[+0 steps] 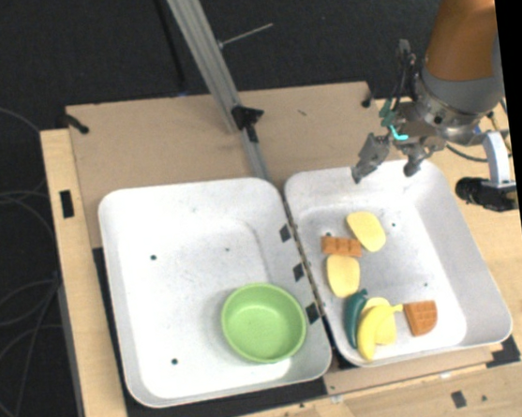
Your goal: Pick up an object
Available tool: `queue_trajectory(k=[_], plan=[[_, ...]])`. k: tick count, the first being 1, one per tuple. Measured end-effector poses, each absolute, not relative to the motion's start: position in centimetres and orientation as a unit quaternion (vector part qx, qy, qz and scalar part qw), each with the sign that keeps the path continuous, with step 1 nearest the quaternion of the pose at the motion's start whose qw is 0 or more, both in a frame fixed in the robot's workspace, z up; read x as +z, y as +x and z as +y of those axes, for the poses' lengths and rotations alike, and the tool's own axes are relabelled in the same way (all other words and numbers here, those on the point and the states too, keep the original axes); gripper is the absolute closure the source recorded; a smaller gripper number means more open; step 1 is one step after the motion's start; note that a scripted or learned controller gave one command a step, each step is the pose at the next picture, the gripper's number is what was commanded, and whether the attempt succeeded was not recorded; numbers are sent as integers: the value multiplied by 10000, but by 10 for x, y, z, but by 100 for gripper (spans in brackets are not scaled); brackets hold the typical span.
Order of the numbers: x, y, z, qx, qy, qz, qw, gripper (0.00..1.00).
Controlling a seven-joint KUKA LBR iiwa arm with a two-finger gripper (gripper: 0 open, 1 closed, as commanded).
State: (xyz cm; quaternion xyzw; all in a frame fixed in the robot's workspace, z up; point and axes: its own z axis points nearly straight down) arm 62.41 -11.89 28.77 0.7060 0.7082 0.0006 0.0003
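1. pincer [390, 164] hangs over the far edge of the right bin [452, 226], near its back rim. its two dark fingers [367, 161] are spread wide apart, tips pointing down and toward the bin.
2. nothing sits between the fingers; the gap shows only white bin wall. whether the tips touch the rim cannot be told from this angle.
3. arm [462, 36] enters from the right, orange band above the grey wrist, a bit of teal showing at the pincer base.
4. right bin contents, all well apart from the pincer:
   - yellow piece [367, 230] nearest the pincer, mid-bin.
   - orange waffle-like piece [340, 245] just beside it, on the left, seems to touch it.
   - second yellow piece [344, 276] just below those.
   - dark green piece [354, 310] near the front, with a yellow-green piece [377, 326] lying against it.
   - orange block [421, 317] just right of that pair.
5. left bin [151, 235] holds one green bowl [264, 321], upright, at its front right corner.
6. both bins lie side by side, edges touching, on the tan surface [158, 140]. a grey metal pole [210, 58] slants down toward the seam between the bins from the far side.
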Motion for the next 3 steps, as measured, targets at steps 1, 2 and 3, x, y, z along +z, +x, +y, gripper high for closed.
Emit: queue_trajectory(k=[1,2,3], plan=[[228,618,-127,-26,7076,7067,-10,0],[188,618,-130,-10,7076,7067,4,0],[128,616,-130,-3,7078,7064,6,0]])
